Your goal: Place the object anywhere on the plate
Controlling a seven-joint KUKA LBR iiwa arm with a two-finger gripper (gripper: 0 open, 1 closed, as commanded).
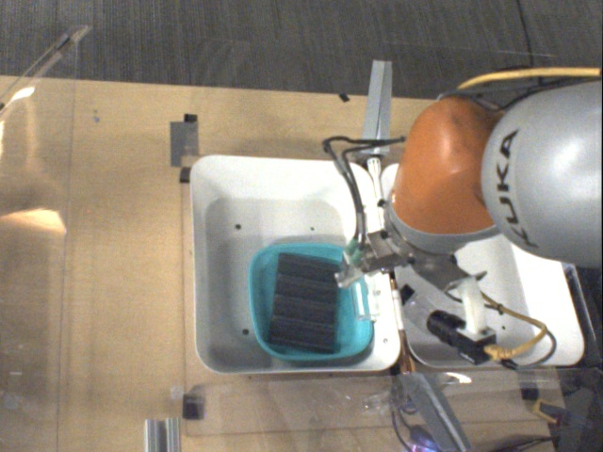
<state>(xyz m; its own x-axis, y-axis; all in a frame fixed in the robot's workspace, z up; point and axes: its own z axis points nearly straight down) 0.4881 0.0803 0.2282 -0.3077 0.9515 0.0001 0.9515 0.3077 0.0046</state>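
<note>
Black ribbed block (304, 301) lay on the teal plate (261, 290) in the left bin (219, 262), long axis running far-to-near. Gripper (350, 269) sat just right of the block's far-right corner, over the plate's rim. Jaw opening couldn't be told, and no grasp was visible.

Quick rundown of my look: I'm mostly a big rounded grey metal arm shell (556, 177) on the right of the frame, smooth and slightly glossy, with black KUKA lettering (510, 188) running down its left edge. Just left of that is my shiny orange dome-shaped band (438, 172). Thin dark cables (344, 163) loop out near the upper middle, and my small silvery metal gripper (350, 269) sits below the orange bit.
</note>
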